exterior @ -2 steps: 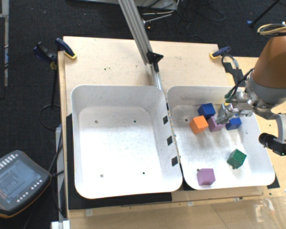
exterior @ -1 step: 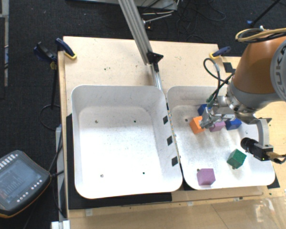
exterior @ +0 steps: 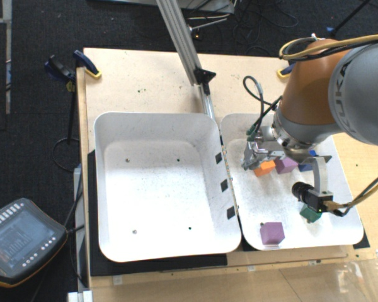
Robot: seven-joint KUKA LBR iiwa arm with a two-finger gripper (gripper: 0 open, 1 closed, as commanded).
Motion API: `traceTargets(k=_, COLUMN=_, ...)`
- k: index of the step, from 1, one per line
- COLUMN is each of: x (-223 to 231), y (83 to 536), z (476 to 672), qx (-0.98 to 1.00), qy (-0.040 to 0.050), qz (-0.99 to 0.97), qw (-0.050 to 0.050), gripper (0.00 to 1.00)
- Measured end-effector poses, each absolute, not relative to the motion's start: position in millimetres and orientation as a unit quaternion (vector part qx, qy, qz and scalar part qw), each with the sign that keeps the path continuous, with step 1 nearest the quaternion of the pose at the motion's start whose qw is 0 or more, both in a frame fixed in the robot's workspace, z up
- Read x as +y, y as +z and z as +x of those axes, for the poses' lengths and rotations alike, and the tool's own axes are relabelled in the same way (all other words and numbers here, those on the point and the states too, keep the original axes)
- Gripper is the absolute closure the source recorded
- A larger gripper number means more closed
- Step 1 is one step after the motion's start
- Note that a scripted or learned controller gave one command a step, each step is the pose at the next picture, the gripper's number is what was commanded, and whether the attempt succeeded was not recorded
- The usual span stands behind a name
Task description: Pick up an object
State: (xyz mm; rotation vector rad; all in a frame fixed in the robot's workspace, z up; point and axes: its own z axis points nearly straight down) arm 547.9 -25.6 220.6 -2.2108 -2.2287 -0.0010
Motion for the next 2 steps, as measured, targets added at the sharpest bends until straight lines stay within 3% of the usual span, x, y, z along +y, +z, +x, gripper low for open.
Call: traceTargets(k=2, x=79.2, y=220.9, z=533.7, qx=-0.710, qy=-0.0003, qz=-0.704, qw=0.001, gripper=1.00)
